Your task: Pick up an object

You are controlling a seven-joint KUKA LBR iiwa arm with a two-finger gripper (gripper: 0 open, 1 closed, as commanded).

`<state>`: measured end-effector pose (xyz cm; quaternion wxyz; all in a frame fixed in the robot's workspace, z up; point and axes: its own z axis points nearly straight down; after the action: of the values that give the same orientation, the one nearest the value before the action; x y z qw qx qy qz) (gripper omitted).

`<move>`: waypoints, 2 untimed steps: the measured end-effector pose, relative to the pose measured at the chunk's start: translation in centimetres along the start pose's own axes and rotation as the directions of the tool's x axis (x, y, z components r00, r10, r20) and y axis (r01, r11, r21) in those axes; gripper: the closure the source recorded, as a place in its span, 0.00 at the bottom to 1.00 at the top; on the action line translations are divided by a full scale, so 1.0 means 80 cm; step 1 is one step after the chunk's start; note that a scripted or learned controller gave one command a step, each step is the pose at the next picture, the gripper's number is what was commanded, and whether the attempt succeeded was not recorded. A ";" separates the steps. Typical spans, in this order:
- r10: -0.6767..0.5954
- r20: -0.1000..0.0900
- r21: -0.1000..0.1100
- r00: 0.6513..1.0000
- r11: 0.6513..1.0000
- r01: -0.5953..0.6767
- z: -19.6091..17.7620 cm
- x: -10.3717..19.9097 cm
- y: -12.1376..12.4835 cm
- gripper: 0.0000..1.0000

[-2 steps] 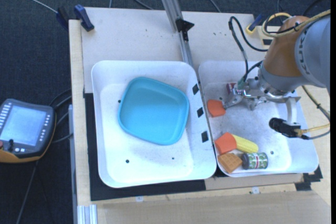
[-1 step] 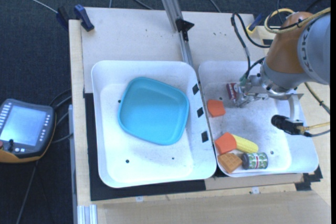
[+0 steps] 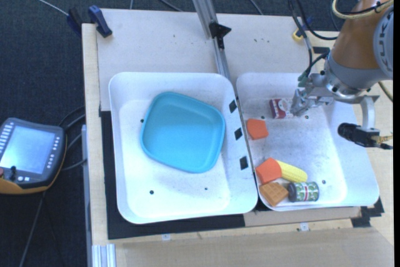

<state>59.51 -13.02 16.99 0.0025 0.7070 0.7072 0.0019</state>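
— Two shallow white bins sit side by side on the bench; which one are you working in?

— The right white bin [image 3: 350, 153]. My gripper [image 3: 301, 103] hangs low near its far edge, just beside a small red-and-white packet [image 3: 277, 108]. That packet is what I judge to be my target.

— Have you got it?

— Nothing shows between my fingers, and I cannot tell how far apart they stand from this slant.

— What else is close?

— An orange block [image 3: 257, 129] lies nearer the bin's left wall. At the near edge huddle an orange wedge [image 3: 269, 169], a yellow corn cob toy [image 3: 292, 171], a waffle-like tan piece [image 3: 273, 194] and a small dark can [image 3: 304, 191]. The left white bin [image 3: 125, 94] carries a blue square plate [image 3: 183, 131].

— So how do you do this well?

— Centre over the packet, straddle its narrow side, descend straight, close firmly, then lift slowly to check it comes along.
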 end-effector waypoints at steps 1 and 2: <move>0.000 0.000 0.000 1.000 1.000 0.000 -0.079 -0.003 0.004 1.00; 0.000 0.000 0.003 1.000 1.000 0.000 -0.112 -0.003 0.005 1.00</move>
<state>59.83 -13.25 25.93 0.0012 0.7070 0.7072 0.0009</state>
